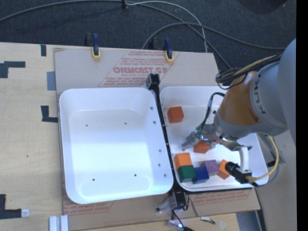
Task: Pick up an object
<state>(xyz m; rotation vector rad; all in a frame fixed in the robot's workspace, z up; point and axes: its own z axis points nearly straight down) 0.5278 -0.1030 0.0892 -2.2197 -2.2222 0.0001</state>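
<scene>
The pincer (198,139) seems spread open, holding nothing, just left of the red-orange block (202,147) in the right bin (166,110), so it should centre over the block before closing.

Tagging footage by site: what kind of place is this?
Probably a robotics lab bench for grasping trials: two white bins on clamped cardboard, small coloured blocks in the right one, loose cables on dark carpet behind.

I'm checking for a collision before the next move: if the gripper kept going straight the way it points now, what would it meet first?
The gripper points down toward the right bin's floor, with a red-orange block right beside its tips. It would likely meet that block or the bare floor first; depth is unclear from this slant.
</scene>
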